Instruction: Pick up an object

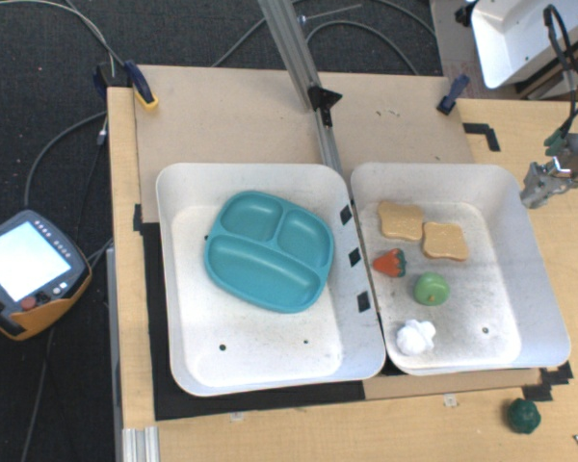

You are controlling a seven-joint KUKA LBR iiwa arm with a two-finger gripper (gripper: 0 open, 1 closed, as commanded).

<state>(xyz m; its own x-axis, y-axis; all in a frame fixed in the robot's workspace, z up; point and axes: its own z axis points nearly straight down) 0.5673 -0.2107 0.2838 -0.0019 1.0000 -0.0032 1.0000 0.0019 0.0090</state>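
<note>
- Gripper (542, 183) sits at the right edge of the surface, just outside the right bin's (535, 258) upper right rim; whether it is wide or narrow cannot be told, and nothing shows in it.
- Toast slices: one (401, 221) and another (445, 242) lie side by side in the right bin's upper part, nearly touching.
- Red strawberry-like toy (390, 263) lies near that bin's left wall, below the first slice.
- Green apple (431, 290) rests near the bin's middle, right of the red toy.
- White crumpled object (415, 337) lies toward the bin's lower edge.
- Teal divided plate (269, 250) lies in the left bin (188, 354), toward its upper middle.
- Dark green ball (523, 415) rests on the surface near its lower right corner, outside both bins.
</note>
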